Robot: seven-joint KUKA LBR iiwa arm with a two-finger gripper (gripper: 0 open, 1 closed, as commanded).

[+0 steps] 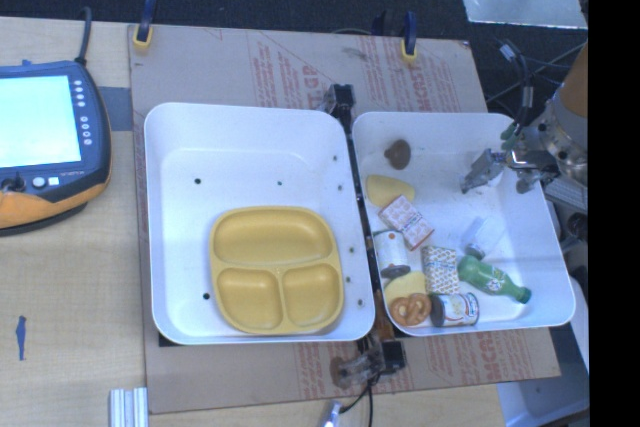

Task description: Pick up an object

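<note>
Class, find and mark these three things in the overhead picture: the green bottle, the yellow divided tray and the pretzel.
green bottle (490,277): camera view, right bin, on the middle of its body.
yellow divided tray (272,240): camera view, left bin, on its large upper compartment.
pretzel (410,309): camera view, right bin's near corner, on its centre.

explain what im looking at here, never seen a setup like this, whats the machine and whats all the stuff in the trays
This is one photo from a camera fixed above a workbench, looking down at a slant. The machine is a robot arm reaching in from the right; its gripper hangs over the upper part of the right bin, with nothing seen held in it.

Two shallow white bins sit side by side. The left bin holds a yellow divided plate with three compartments. The right bin holds small items: a green bottle, a pretzel, a small can, a red and white packet, a yellow wedge and a brown lump.

At the far left lies a handheld control tablet.
</note>
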